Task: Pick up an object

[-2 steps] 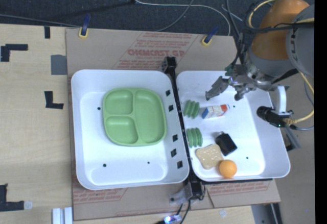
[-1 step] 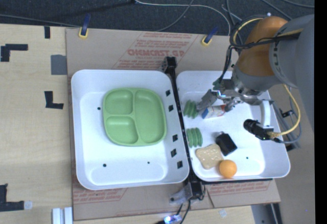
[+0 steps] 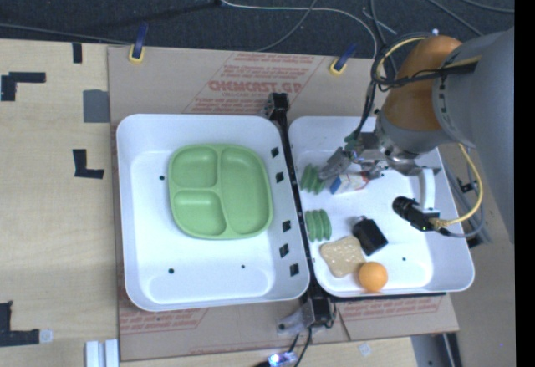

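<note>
My gripper (image 3: 336, 168) hangs low over the back left part of the right bin (image 3: 447, 269), reaching in from the right. Just left of it lies a green ridged piece (image 3: 311, 179), very close to the gripper's tip, and a small blue and red item (image 3: 337, 185) sits right beneath it. Whether anything is gripped is hidden by the gripper's body. Further forward in the same bin lie a second green ridged piece (image 3: 318, 225), a tan slice of bread (image 3: 341, 256), a black block (image 3: 369, 235) and an orange ball (image 3: 373, 276).
The left bin (image 3: 142, 265) holds a green divided plate (image 3: 221, 191). A black divider (image 3: 288, 190) runs between the bins. The arm's grey body and orange band (image 3: 422, 94) overhang the right bin's back right, with cables and a black fitting (image 3: 414, 213) trailing.
</note>
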